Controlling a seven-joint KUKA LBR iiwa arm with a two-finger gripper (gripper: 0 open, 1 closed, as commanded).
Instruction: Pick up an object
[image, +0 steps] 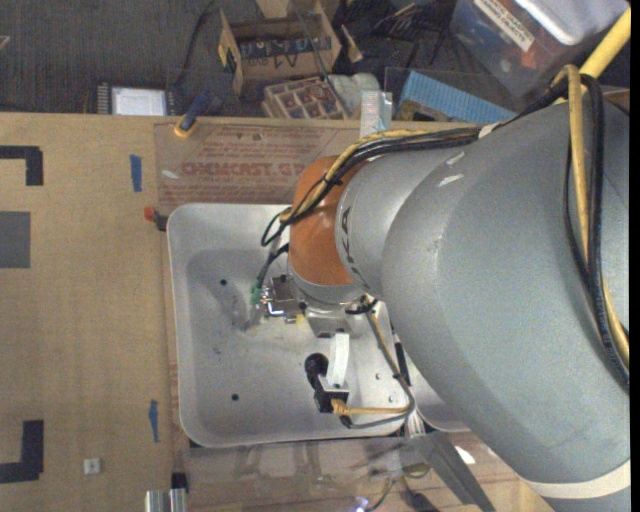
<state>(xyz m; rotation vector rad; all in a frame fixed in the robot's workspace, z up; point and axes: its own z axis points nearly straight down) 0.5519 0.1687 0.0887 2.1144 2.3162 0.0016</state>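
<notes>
The grey arm with its orange band (320, 235) reaches in from the right and hangs low over the left white bin (200, 390). My gripper (262, 303) points down toward the bin floor just left of the bin's middle, with a blurred grey shape under it. The wrist and its cables hide the bin floor beneath. No loose object stands out on the visible bin floor; two small dark specks (235, 397) lie on it.
The arm's big grey body (500, 300) covers the right bin and most of the right side. A cardboard sheet (240, 170) lies behind the bin. The tan bench (80, 320) with black and blue tape marks stretches left.
</notes>
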